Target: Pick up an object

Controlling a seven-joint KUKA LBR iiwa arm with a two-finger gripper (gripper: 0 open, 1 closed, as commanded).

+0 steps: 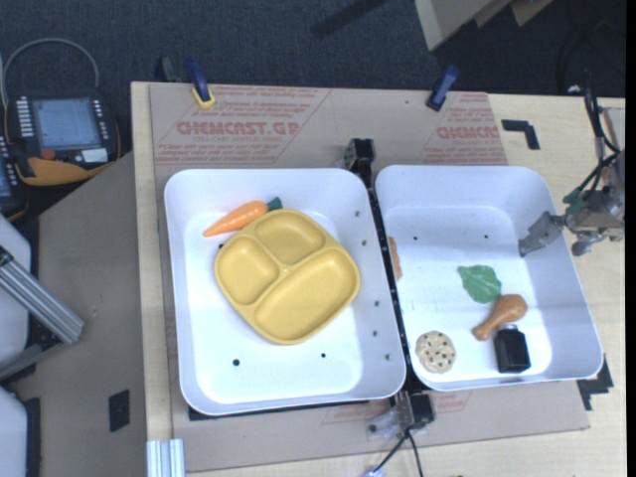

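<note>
Dark carpet floor (248, 18) surrounds the pale wooden bench (149, 266).

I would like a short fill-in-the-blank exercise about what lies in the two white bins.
1. The orange carrot lies in the ____ bin, touching the yellow plate.
2. The yellow plate has ____ compartments.
3. The round cookie lies in the right bin, to the ____ of the black block.
4. The green leaf lies just above the toy ____ leg.

Missing words: left; three; left; chicken
</note>
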